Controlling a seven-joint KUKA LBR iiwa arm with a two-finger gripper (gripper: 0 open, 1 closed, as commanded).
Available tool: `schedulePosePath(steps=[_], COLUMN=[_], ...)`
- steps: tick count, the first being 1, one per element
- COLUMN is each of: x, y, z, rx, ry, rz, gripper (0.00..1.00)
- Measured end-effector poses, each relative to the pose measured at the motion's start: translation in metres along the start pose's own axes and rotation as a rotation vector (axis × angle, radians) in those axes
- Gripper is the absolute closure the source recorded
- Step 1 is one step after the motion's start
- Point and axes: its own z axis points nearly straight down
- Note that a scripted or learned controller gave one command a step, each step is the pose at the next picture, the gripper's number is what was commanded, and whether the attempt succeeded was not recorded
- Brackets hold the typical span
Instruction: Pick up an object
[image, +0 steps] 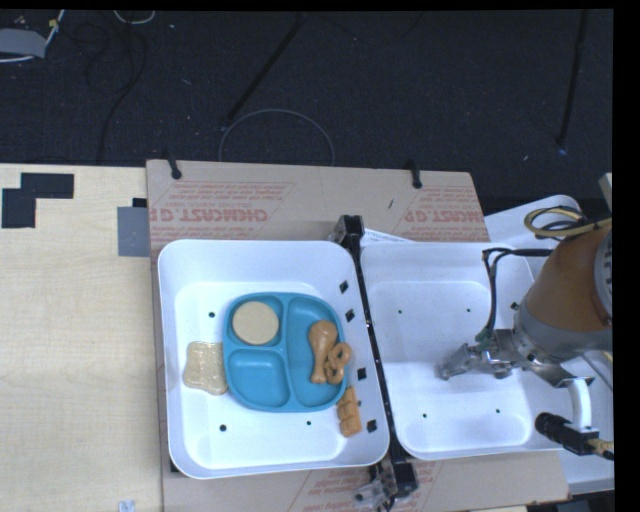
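A blue divided plate (262, 380) lies in the left bin (200, 270). A round tan cookie (255, 322) sits in its upper left section. A tan drumstick (322, 347) and a pretzel (339, 360) lie in its right section. A pale slice of bread (205, 367) rests on the bin floor left of the plate. A small brown piece (349, 411) lies by the plate's lower right corner. My gripper (447, 368) hangs low over the right bin (450, 270), far from all the food, with nothing seen between its fingers.
A black divider bar (365, 340) runs between the two bins. Cardboard (300, 205) lies under and behind them. The arm's grey and orange body (570, 300) covers the right bin's right edge. Cables (555, 220) loop at the far right.
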Motion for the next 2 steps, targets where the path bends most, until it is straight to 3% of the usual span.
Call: schedulePosePath(steps=[1, 2], x=[-0.001, 0.005], y=[0.001, 0.007], z=[-0.013, -0.059], rx=[-0.002, -0.004], ry=[0.0, -0.001], rz=[0.003, -0.003], gripper=[1.0, 1.0])
